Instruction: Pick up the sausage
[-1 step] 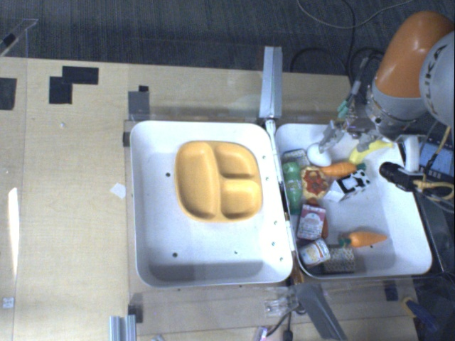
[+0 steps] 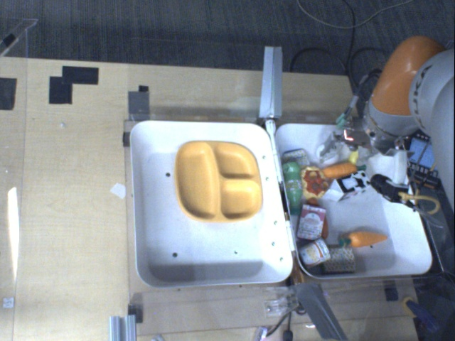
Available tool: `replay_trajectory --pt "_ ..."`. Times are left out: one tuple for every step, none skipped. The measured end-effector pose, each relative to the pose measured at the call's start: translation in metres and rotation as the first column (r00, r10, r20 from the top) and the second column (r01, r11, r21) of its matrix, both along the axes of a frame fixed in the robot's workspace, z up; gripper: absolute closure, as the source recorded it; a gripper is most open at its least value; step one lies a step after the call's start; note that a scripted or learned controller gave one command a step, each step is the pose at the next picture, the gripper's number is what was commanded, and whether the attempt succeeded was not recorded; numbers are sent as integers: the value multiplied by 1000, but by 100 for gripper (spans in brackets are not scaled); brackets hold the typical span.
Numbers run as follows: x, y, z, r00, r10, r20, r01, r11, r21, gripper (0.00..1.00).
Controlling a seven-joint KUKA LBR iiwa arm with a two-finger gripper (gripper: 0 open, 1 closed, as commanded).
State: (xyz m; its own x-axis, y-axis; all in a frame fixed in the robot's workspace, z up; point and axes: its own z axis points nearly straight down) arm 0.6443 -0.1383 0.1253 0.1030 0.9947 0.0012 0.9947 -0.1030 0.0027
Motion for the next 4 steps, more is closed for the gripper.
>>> replay_trajectory --pt "19 69 62 995 101 5 -101 995 -1 0" --pt "-2 71 61 974 226 2 -226 974 -2 0" --pt "-37 47 -17 986 167 17 -167 986 -11 0" --pt "-75 49 -33 992 -127 18 127 992 -2 0"
